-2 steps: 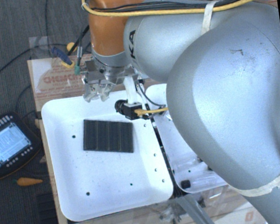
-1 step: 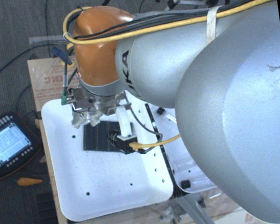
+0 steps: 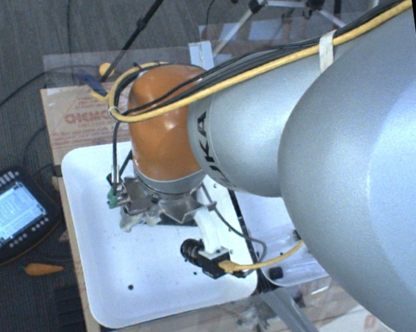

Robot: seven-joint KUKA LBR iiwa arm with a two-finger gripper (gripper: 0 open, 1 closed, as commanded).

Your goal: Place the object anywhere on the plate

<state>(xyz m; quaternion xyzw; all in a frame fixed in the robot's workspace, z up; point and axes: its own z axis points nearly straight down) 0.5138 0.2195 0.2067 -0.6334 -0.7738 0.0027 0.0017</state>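
Observation:
My gripper (image 3: pixel 140 208) hangs low over the upper middle of the left white bin (image 3: pixel 121 285), under the orange wrist band (image 3: pixel 161 130). The wrist body hides most of it from above. A small green part (image 3: pixel 111 200) shows at its left side. A black fitting with a yellow cable (image 3: pixel 205 257) sticks out below the wrist. The grey arm (image 3: pixel 346 165) covers the right half of the view and whatever lies beneath it.
A sliver of the right bin (image 3: pixel 296 270) shows under the arm. A cardboard sheet (image 3: pixel 78 117) lies behind the left bin. A teach pendant (image 3: pixel 7 214) rests on the floor at the left. Bare white bin floor (image 3: pixel 130 264) lies in front of the gripper.

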